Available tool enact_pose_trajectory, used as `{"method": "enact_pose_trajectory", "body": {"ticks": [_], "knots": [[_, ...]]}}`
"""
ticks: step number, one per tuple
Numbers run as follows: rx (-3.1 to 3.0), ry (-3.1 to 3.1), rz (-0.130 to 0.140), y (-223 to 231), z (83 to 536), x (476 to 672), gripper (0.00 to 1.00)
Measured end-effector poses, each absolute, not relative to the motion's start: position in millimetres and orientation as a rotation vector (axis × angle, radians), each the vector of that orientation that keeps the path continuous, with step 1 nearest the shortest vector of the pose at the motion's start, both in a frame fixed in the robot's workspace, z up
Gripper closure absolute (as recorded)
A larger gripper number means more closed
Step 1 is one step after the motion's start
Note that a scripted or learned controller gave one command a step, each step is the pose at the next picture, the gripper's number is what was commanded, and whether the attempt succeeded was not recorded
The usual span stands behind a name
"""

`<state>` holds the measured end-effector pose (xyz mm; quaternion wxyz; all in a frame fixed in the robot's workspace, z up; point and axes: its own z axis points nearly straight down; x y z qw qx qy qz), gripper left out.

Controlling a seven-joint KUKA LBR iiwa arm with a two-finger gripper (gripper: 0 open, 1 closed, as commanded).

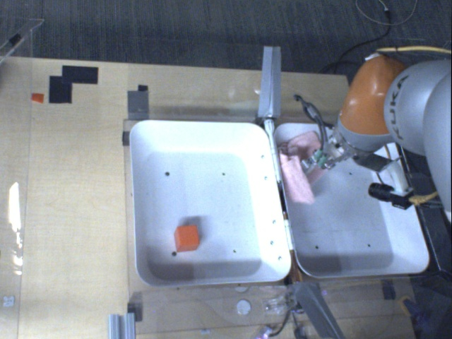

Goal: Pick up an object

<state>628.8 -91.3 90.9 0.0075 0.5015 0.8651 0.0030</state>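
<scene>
Orange cube (187, 238): left bin (212, 136), seven o'clock.
Pink cloth (296, 171): right bin (367, 260), ten o'clock, against wall.
Gripper (318, 159): touching cloth; grip state unclear.
Advice: pinch a raised fold, lift straight.

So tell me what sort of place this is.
Probably a robotics lab bench set up for grasping trials: a KUKA arm reaches over two white bins, which hold only test items, an orange block and a pink cloth.

I read no text anywhere: no labels, brands or numbers legible on the bins, bench or arm from my feed.
</scene>
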Motion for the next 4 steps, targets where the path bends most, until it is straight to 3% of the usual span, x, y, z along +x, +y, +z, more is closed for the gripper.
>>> {"method": "enact_pose_trajectory", "body": {"ticks": [1, 2, 3, 4], "knots": [[1.568, 2.705, 0.009, -91, 91, 628.8, 0.00], [1.590, 2.728, -0.009, -96, 90, 666.7, 0.00], [1.570, 2.708, 0.003, -97, 104, 672.1, 1.00], [1.477, 2.760, 0.006, -90, 169, 670.9, 1.00]]}}
